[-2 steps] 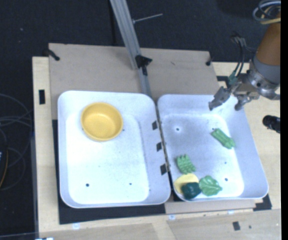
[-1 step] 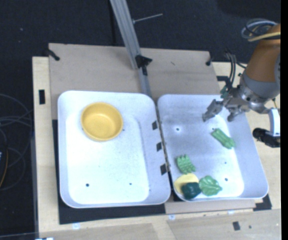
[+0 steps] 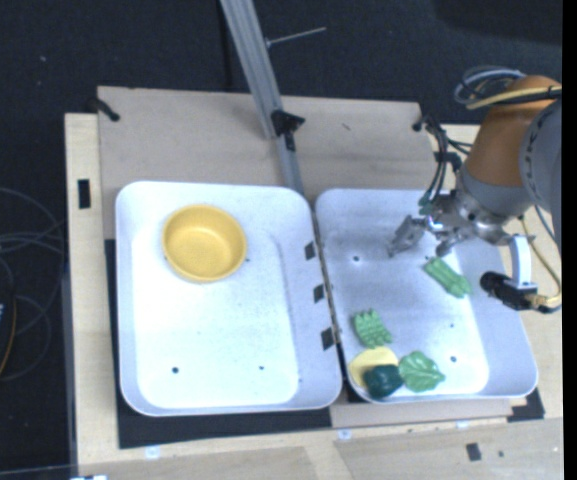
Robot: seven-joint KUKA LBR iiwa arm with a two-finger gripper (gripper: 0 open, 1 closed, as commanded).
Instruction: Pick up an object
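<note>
My gripper (image 3: 423, 238) hangs over the upper part of the right bin (image 3: 368, 218), its fingers spread open and nothing between them. Just below and right of it a green oblong piece (image 3: 446, 276) lies on the bin floor, apart from the fingers. Lower in the same bin sit a light green ridged piece (image 3: 370, 326), a yellow piece (image 3: 365, 361) with a dark green block (image 3: 381, 379) on it, and a green leaf-shaped piece (image 3: 421, 371). A yellow bowl (image 3: 204, 242) rests in the left bin (image 3: 148, 348).
A grey metal post (image 3: 258, 68) slants down to the back edge between the two bins. The arm's orange-banded wrist (image 3: 503, 138) and cables stand over the right bin's far right corner. Beige bench surface (image 3: 188, 128) surrounds the bins.
</note>
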